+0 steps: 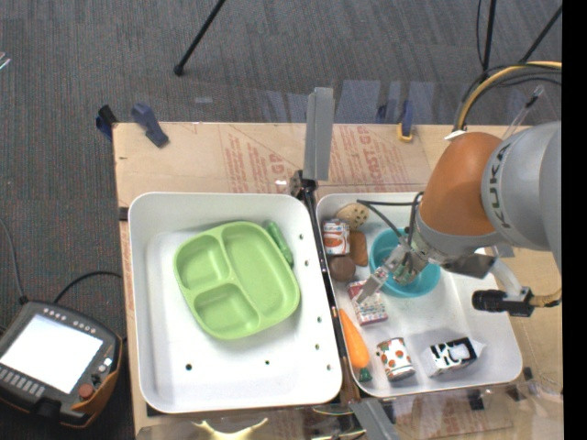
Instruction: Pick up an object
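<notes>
The loose items are crowded into the right bin (500,360), which suits a program that only has to grab any one of them; the left bin (147,246) carries just a green tray (237,278). The arm (477,200) bends in from the worktop's right edge and slants its wrist down toward the bin's middle, with the pincer (374,285) just above a small box (371,305), beside a blue bowl (415,278) (its state I cannot tell, and nothing shows between it). A carrot (353,337) lies along the bin's left wall; a cup (395,358) and a carton (451,355) sit near its front edge.
</notes>
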`<state>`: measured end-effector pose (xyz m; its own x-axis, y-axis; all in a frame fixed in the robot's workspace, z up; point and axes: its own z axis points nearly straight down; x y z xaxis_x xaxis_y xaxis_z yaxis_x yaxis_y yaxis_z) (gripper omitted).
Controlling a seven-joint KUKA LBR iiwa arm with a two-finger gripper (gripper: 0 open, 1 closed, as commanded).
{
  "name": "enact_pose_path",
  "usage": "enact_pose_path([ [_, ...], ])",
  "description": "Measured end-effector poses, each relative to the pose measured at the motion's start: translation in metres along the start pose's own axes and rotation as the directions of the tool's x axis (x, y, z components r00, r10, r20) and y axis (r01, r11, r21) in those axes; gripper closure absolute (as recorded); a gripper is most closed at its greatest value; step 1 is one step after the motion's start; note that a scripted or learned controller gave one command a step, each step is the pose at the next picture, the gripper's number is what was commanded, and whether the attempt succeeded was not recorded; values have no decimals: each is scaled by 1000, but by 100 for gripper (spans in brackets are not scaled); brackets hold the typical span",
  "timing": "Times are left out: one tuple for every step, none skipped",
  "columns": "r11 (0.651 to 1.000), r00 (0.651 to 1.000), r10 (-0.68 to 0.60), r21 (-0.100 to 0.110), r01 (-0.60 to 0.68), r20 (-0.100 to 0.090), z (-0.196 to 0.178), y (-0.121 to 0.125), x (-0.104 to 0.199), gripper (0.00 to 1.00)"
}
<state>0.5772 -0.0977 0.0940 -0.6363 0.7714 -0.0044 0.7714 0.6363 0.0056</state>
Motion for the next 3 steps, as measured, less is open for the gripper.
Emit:
enact_pose_path([
  [994,994,110,-1,-110,-1,0,17,-20,0],
  [967,967,254,-7,-254,5,-1,-16,23,0],
  [987,987,162,-2,-162,9,-5,-65,61,0],
])
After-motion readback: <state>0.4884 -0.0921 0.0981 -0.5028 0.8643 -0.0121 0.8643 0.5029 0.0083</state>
